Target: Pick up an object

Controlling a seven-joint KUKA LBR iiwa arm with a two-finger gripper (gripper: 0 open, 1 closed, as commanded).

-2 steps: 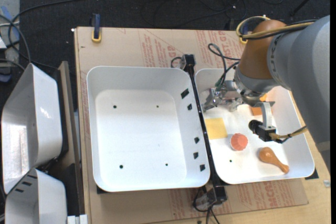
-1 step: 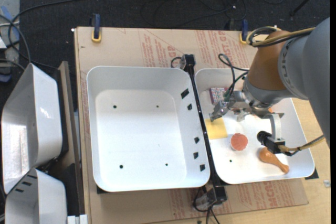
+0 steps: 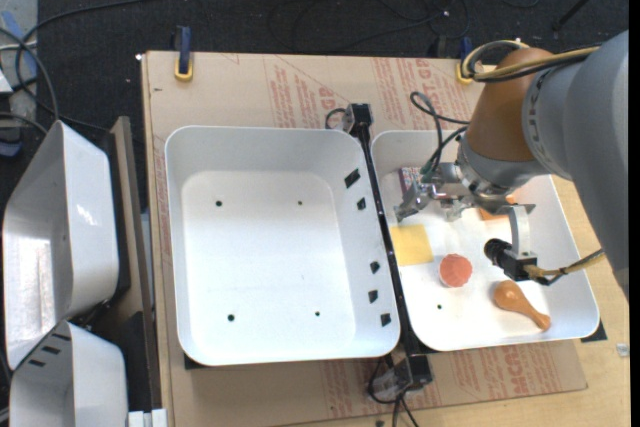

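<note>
The claw (image 3: 428, 196) hangs over the far left part of the right bin (image 3: 575, 315), low and close to the wall between the two bins. It is too small and too mixed up with its cables to tell if it is apart or together, and nothing can be seen held in it.

Just below the claw lies a flat yellow square (image 3: 411, 244) — it looks like a soft sponge or a foam block. That would be light and squashy, so a grip on two side edges should work, though it sits flat and low. A bit further toward the front and to the right is a small red ball (image 3: 456, 270). It looks light but round, so it may roll or slip out — a grip across its middle is best. Past the ball, near the front right corner, lies an orange pear-shaped toy (image 3: 519, 301); its thin neck looks easiest to hold.

The left bin (image 3: 190, 215) sits on the claw's other side.
</note>
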